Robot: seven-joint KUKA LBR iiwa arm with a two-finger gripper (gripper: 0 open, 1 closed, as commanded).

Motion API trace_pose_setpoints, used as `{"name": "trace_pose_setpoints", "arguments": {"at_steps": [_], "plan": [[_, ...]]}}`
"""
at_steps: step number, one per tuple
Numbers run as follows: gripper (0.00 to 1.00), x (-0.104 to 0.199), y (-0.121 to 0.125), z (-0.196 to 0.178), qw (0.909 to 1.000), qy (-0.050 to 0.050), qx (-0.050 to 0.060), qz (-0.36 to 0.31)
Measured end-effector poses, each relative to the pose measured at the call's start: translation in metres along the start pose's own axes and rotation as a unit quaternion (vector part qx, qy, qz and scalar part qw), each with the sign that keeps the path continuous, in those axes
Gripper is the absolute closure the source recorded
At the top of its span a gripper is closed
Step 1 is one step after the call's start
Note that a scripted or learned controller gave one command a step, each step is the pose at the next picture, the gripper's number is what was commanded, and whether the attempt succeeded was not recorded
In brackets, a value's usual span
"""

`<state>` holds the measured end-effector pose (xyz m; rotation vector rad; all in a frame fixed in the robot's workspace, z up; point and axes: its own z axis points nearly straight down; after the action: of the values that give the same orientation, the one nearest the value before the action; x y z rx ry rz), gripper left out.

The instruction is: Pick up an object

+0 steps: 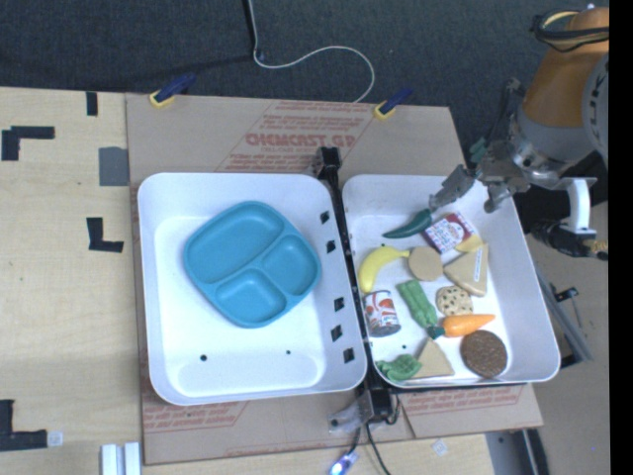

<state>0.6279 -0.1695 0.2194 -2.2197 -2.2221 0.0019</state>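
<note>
The end effector (473, 188) hangs over the upper right corner of the right bin (529, 295), its two grey metal fingers spread apart with nothing between them; one finger slants down-left toward the toys, the other points down near the bin's rim. Just below the left finger lies a dark green chilli (406, 228), a smooth curved pod whose long axis runs from lower left to upper right. Touching it is a small red-and-white packet (446, 233). Beside these lie a yellow banana (379, 263), curved, its tip pointing up and right, a tan round biscuit (425, 263), a cheese wedge (472, 268), a chocolate-chip cookie (453, 300), a green pod (419, 305) lying on a slant, an orange carrot (467, 324) lying nearly level, a brown ridged disc (485, 352), a small can (382, 312) and a leafy green piece (400, 368). The toys crowd together, many touching. The left bin (158, 305) holds a glossy blue plastic divided plate (251, 262). Both bins rest on cardboard (287, 137) over the wooden worktop (59, 295).
</note>
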Motion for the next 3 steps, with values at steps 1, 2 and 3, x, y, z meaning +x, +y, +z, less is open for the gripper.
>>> {"name": "trace_pose_setpoints", "arguments": {"at_steps": [1,2,3], "plan": [[0.00,0.050,-0.041,-0.155,1.0000,0.000,-0.009,-0.003],[1.00,0.048,-0.041,-0.154,1.0000,0.000,0.000,-0.001],[1.00,0.040,-0.069,-0.321,0.9999,-0.002,-0.010,0.000]]}}
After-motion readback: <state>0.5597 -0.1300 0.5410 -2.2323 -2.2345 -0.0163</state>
